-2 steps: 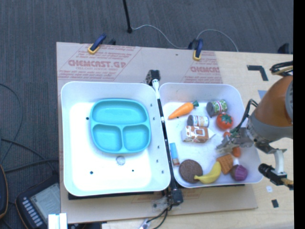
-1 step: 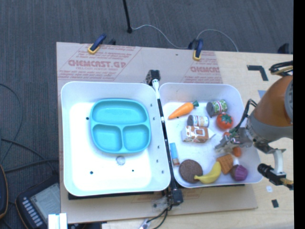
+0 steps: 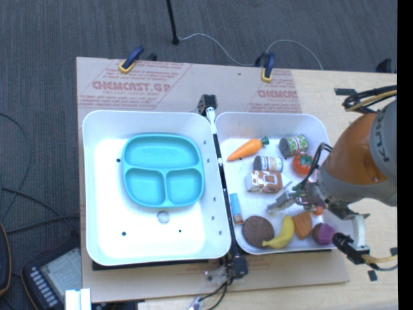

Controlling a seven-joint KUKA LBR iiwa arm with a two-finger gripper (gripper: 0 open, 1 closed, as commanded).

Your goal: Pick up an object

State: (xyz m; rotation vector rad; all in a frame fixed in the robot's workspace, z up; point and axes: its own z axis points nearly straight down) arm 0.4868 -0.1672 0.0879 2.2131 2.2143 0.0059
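Lower right of frame, right-hand shallow white bin point(image 3: 226, 173): along its lower edge a brown round disc-like piece point(image 3: 257, 230), a yellow toy banana point(image 3: 281, 234), an orange block point(image 3: 302, 224) and a purple rounded piece point(image 3: 322, 232), all close together; just above them the two-finger gripper point(image 3: 284, 202) hangs low over the bin floor at the end of the grey-and-orange arm point(image 3: 361, 160), which enters from the right edge; fingers look parted and narrow, nothing seen between them, so nothing is lifted yet; judged stage: descent or approach, grasp and lift both left to do; nearest candidates are the banana and a brown-and-white packet point(image 3: 264, 183) to the gripper's upper left; further up, a red tomato-like ball point(image 3: 302, 165), a small green-labelled can point(image 3: 294, 145), an orange toy carrot point(image 3: 247, 148); left of frame, second white bin point(image 3: 103, 237) holding a turquoise three-compartment plastic plate point(image 3: 162, 170), untouched.
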